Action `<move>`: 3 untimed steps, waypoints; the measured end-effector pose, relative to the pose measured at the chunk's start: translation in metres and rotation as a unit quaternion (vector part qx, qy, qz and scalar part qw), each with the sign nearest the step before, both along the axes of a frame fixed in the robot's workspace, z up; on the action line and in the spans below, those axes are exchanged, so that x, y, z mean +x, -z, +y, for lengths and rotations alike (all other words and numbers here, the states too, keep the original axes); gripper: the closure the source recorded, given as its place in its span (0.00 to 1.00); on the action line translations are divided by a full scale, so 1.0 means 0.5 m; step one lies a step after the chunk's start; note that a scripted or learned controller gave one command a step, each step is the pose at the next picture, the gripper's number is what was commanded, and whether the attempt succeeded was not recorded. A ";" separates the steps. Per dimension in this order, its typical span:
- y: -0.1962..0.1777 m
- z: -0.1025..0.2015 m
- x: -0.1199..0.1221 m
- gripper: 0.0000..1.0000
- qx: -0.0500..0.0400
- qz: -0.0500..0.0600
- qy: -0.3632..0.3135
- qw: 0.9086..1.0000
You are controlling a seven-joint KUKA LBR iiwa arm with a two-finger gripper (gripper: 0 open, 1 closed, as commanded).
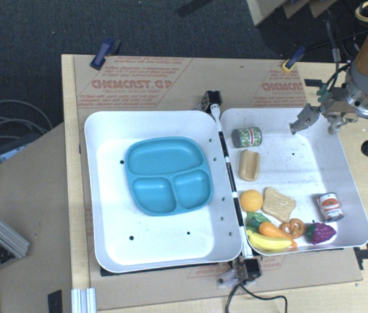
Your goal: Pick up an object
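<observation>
- Toy food fills the right bin (340, 155), mostly crowded toward its near end: a green can (247, 136) lying on its side near the far left corner, a tan bread roll (249, 165) just below it
- Nearer the front sit an orange (251, 200), a slice of toast (279, 204), a carrot (269, 229), a pretzel (295, 227), a banana (268, 242) along the front wall, and purple grapes (322, 232)
- A small red-labelled can (329, 207) lies apart by the right wall
- The gripper (318, 119) hovers over the far right corner of that bin with its two fingers spread apart and nothing between them, well away from the food
- The left bin (105, 194) holds a blue divided plate (169, 175), three compartments, lying flat
- Both bins rest on a cardboard-topped bench (138, 83), blue clamps (104, 53) at its far edge
</observation>
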State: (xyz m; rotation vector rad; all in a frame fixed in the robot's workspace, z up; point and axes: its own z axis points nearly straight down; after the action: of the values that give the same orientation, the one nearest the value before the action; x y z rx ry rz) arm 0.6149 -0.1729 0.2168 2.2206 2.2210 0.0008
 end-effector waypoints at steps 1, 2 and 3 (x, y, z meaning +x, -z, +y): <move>0.166 0.130 0.038 0.00 0.002 0.002 -0.001 1.000; 0.257 0.157 -0.049 0.00 -0.001 -0.003 0.001 1.000; 0.258 0.162 0.008 0.00 0.000 -0.003 0.000 1.000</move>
State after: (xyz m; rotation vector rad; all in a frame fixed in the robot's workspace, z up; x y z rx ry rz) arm 0.6189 -0.0917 0.0878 2.2171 2.2177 0.0071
